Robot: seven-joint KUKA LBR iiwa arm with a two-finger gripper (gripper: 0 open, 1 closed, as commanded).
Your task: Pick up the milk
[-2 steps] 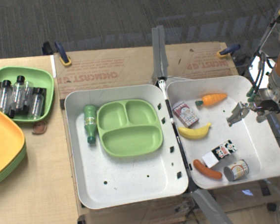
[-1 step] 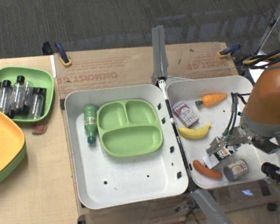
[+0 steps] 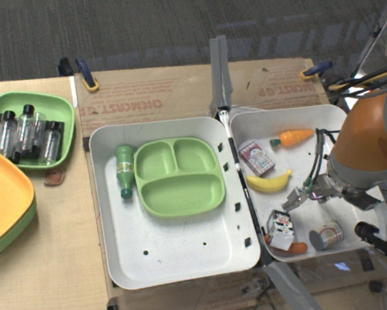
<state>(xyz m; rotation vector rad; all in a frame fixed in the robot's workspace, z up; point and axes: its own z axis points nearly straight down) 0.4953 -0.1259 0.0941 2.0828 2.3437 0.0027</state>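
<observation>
Camera view looks down on the hand (image 3: 296, 199), which hangs low inside the right bin (image 3: 333, 112), just above and to the right of the milk (image 3: 281, 230); I cannot tell how it stands, since the metal parts blur together there. Nothing is seen held in it. The milk is a small carton with a white body, dark printed patches and a folded top, standing tilted near the front left corner of the right bin, touching a small orange-red piece (image 3: 297, 248) at its base. Just right of it lies a silver can (image 3: 327, 235) on its side. Behind the hand lie a yellow banana (image 3: 270, 181), a pink and white packet (image 3: 256, 158) and an orange carrot (image 3: 295, 136) with a green end. The left bin (image 3: 110, 214) holds a green divided plate (image 3: 179, 175) with three compartments and a green bottle (image 3: 124, 170) lying beside its left edge. Both bins are shallow, white and smooth, resting on brown cardboard (image 3: 153, 96). On the pale wooden surface (image 3: 49, 283) to the left sit a green tray (image 3: 62, 116) of dark-capped bottles and a stack of orange plates (image 3: 2, 202). Dark grey carpet (image 3: 165, 16) lies beyond.
</observation>
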